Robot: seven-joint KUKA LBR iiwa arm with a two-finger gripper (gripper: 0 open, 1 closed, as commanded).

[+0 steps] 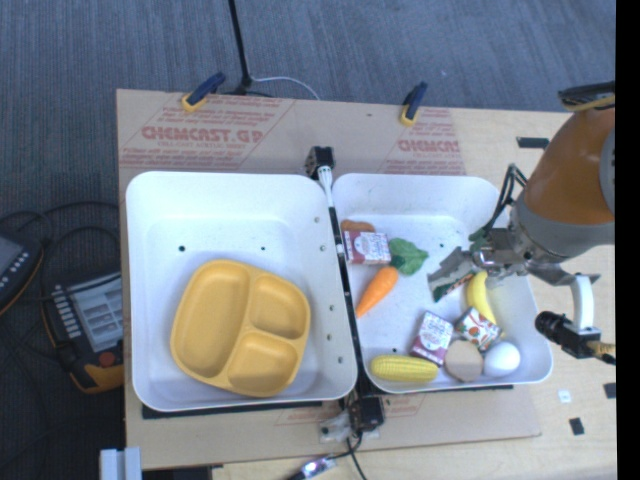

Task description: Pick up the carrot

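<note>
The orange carrot [377, 289] lies slanted in the right bin [440, 190], close to its left wall, with its thick end up beside a green leafy piece [408, 256]. My gripper [450, 272] hangs over the middle of the right bin, to the right of the carrot and clear of it. It points down-left, and nothing shows in its grasp. The grey arm with its orange band [570, 183] comes in from the right, above the bin's right side.
The right bin also holds a red packet [365, 246], a banana [480, 298] just under the gripper, a red-white box [433, 336], a corn cob [404, 369], a white egg [501, 358] and a small carton [480, 328]. A yellow divided tray [240, 325] lies in the left bin [160, 218].
</note>
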